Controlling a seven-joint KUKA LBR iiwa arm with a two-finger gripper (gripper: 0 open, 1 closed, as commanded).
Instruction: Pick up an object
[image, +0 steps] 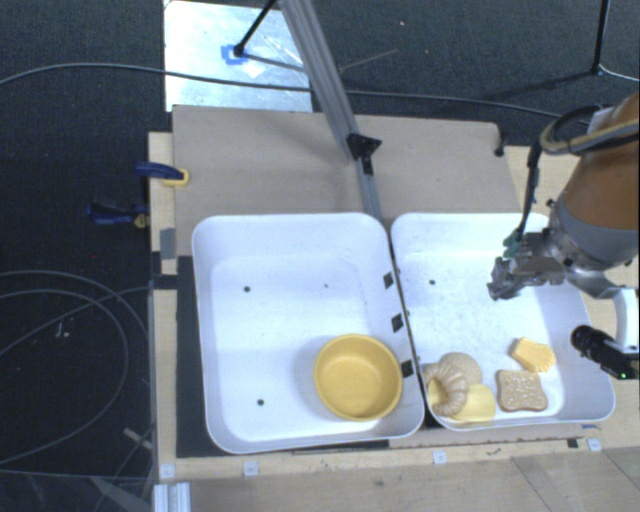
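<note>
Pincer (505, 283) over right bin (470, 250), nothing visibly gripped.
Fingers too small and dark, cannot tell whether spread or closed. Food items at lower right of frame, in right bin's lower end: croissant (452, 380), yellow block (479, 404), toast slice (522, 390), yellow wedge (534, 354). Yellow bowl (357, 376) sits in left bin (230, 300). No readable labels or writing anywhere.

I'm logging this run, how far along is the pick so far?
Nothing looks picked yet. The gripper hangs over the right bin, above bare floor. The croissant, the cracker and the cheese wedge all lie at the bin's near end, and the yellow bowl sits in the left bin. Left: reach one, grasp, lift.
</note>
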